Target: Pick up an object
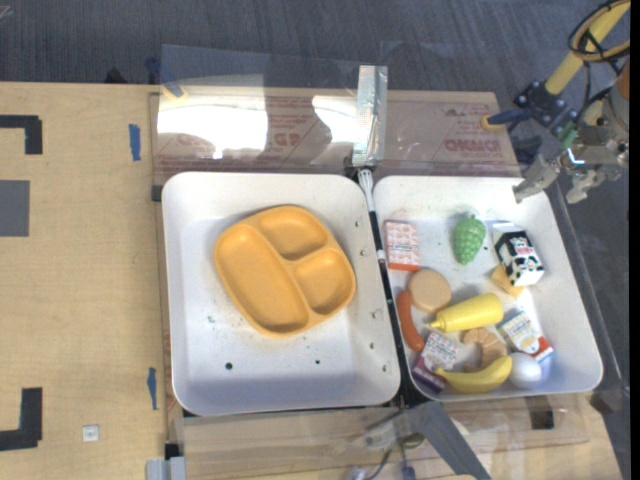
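Gripper (557,176) sits at the far right corner of the right bin (583,320), just above its rim. Two fingers seem spread with nothing between them, though the view is poor there. Nearest items: cow-print carton (518,255) and green ridged piece (468,238), both just inside that corner. Further in: yellow bottle (468,314), banana (476,377), round tan disc (431,290), assorted packets. Left bin (190,368) carries an orange divided plate (286,268). Step looks like approach, no pick yet. Next move needs a target choice, alignment over it, then descent. Carton is closest and least crowded.
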Motion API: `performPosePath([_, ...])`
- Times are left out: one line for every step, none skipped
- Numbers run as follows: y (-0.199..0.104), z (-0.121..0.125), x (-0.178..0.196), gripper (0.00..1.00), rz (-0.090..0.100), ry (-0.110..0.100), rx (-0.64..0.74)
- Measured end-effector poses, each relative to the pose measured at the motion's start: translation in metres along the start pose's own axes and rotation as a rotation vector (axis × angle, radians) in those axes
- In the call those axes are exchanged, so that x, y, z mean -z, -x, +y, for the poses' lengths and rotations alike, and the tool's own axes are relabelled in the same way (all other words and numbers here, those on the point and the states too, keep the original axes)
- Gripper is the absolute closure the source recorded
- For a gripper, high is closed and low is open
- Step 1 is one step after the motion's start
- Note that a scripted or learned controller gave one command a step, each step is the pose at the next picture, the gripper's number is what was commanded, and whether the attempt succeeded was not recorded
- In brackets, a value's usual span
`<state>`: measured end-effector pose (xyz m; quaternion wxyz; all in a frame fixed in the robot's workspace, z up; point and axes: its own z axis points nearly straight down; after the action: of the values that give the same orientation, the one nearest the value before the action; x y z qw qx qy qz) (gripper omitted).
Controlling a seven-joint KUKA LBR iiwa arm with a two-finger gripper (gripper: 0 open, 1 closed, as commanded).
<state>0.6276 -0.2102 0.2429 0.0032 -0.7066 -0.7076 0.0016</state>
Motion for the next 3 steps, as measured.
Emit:
performPosePath([0.01, -0.038, -0.09, 0.0, 0.0, 0.005, -0.271])
performPosePath([0.002, -0.018, -0.109, 0.0, 0.003, 0.002, -0.275])
performPosePath([-0.052, 0.04, -0.131, 0.0, 0.0, 0.001, -0.429])
